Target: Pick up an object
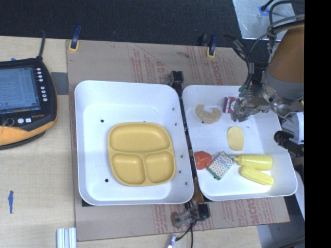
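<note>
pincer point(241, 112) low at right bin's point(279, 190) 12 o'clock, grip state unclear | croissant point(208, 113) at its 9 | left bin point(88, 138): yellow tray point(140, 153)

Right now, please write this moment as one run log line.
gripper: low in right bin, far side | near: dark packet, croissant | grasp: none seen | tray: left bin

Claw point(241, 111) low in rt bin point(279, 190), beside croissant point(208, 113); yellow tray point(140, 153) in left bin point(88, 138).
</note>
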`<state>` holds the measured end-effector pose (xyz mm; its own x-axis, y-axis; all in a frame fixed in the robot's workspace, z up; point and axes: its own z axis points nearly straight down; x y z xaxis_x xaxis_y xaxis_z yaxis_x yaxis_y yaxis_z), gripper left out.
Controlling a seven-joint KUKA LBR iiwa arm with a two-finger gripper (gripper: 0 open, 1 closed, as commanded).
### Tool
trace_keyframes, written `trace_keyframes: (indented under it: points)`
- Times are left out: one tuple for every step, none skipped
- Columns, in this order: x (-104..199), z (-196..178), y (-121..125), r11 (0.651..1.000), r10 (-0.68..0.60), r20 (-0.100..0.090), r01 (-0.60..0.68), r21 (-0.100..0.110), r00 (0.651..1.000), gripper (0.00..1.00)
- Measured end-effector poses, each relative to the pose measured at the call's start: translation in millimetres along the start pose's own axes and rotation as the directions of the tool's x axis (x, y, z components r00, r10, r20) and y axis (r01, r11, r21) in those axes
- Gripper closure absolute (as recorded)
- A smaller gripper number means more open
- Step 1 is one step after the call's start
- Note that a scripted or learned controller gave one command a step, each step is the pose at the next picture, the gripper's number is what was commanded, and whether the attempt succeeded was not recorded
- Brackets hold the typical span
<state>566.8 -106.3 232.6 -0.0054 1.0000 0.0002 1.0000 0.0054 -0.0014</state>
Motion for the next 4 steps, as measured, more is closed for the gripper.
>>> trace_keyframes:
  points:
    - [0, 1, 0, 1.0, 0.001, 0.0, -0.001, 0.001, 1.0, 0.0]
    - [-44, 96, -1, 1.0, 0.001, 0.002, -0.001, 0.004, 1.0, 0.0]
    - [-64, 141, -7, 1.0, 0.0, 0.001, 0.0, 0.004, 1.0, 0.0]
    - [-65, 131, -7, 1.0, -0.003, 0.002, 0.003, 0.005, 1.0, 1.0]
